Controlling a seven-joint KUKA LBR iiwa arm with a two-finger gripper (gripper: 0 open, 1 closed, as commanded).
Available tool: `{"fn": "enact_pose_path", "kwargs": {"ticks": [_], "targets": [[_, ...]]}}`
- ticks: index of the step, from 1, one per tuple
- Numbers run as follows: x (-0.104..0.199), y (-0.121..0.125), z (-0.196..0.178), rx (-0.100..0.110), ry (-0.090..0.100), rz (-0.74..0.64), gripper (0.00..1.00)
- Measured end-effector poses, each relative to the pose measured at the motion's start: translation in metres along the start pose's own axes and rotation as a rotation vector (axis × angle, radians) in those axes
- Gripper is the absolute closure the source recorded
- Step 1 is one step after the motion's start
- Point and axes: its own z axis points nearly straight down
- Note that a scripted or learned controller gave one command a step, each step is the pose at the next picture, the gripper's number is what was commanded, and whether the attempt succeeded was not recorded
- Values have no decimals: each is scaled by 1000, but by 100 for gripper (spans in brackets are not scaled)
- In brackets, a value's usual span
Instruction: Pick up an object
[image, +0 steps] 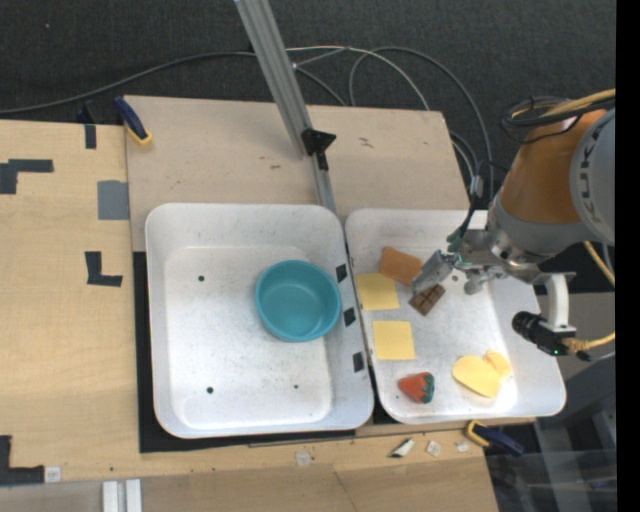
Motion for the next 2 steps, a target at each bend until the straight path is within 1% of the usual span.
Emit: {"fn": "enact_pose_path", "kwargs": {"ticks": [1, 2], "targets": [[0, 0, 0, 0, 0, 0, 0], [10, -6, 54, 5, 0, 1, 0]]}}
